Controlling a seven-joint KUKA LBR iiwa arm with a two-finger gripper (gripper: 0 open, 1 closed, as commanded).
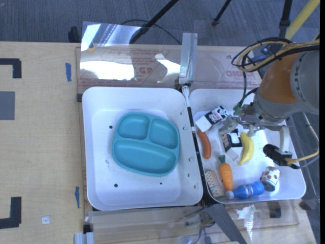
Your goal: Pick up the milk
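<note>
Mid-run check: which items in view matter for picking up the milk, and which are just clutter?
Belongs to the job:
milk carton
gripper
right bin

Just lying about:
banana
carrot
hot dog
blue bottle
teal divided plate
left bin

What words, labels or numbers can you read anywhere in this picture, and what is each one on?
No text can be read with certainty.
Clear panel behind the bins: faint reddish print, reversed and too blurred to read.
Milk carton in the right bin: black and white patches, any lettering too small.
Small black and white box by the banana: print too small.
Blue bottle: label unreadable.
</note>
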